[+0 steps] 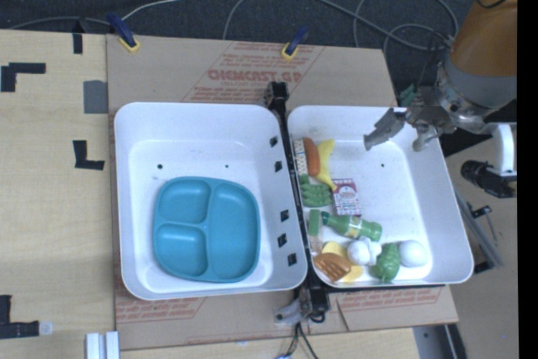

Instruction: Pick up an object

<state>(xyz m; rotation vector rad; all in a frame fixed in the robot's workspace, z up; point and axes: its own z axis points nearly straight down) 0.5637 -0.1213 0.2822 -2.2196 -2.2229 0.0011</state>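
Two shallow white bins are set side by side on the bench. In the left white bin (pixel 139 149) a light blue plastic plate with three sections (pixel 206 229) is laid flat near the front edge. In the right white bin (pixel 429 189) a heap of small toy foods is gathered along the left wall and the front edge. An orange toy carrot (pixel 312 155) is laid with its long side running from back to front, and a yellow toy banana (pixel 324 158) is seen touching it. A green toy bottle (pixel 350 226) is laid on its side, pointing left to right. A white toy egg (pixel 412 253) is near the front right corner. The grey two-finger gripper (pixel 402 134) is held above the back part of the right bin, with its fingers spread apart and nothing between them.
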